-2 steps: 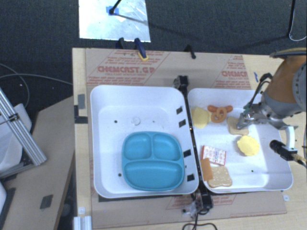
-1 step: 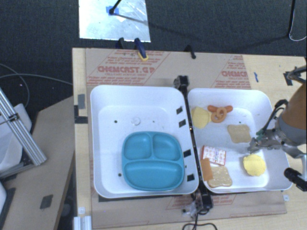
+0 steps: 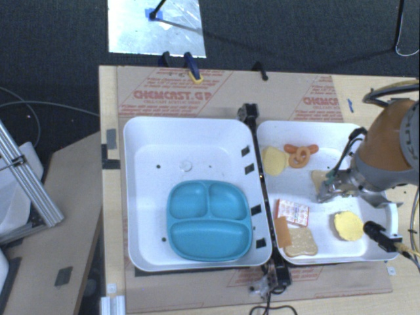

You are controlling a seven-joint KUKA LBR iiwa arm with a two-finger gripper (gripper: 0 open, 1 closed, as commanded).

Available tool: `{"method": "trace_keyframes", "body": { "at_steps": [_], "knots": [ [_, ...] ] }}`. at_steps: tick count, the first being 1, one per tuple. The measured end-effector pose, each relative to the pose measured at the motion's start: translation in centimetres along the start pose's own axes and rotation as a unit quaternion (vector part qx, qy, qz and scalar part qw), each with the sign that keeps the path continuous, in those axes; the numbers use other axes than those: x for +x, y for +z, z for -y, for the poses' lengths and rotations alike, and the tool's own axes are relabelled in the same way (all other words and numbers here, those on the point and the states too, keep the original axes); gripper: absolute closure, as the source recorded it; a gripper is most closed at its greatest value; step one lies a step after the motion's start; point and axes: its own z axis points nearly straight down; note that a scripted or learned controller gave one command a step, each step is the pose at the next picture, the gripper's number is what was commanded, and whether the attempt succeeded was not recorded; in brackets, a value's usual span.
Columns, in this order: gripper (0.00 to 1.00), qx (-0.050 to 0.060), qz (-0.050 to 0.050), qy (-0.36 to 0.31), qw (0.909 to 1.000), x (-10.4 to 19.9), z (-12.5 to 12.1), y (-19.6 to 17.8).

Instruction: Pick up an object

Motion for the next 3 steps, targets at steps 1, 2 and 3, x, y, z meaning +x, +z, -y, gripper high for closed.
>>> {"method": "trace_keyframes", "body": {
  "at_steps": [1, 2, 3],
  "knots": [
    [1.0, 0.001, -0.001, 0.0, 1.0, 5.8, 1.2, -0.1],
    [1.0, -0.002, 0.0, 0.0, 1.0, 8.4, -3.7, -0.1],
    [1.0, -0.005, -0.003, -0.005, 1.0, 20.7, -3.0, -10.7]
  ]
}}
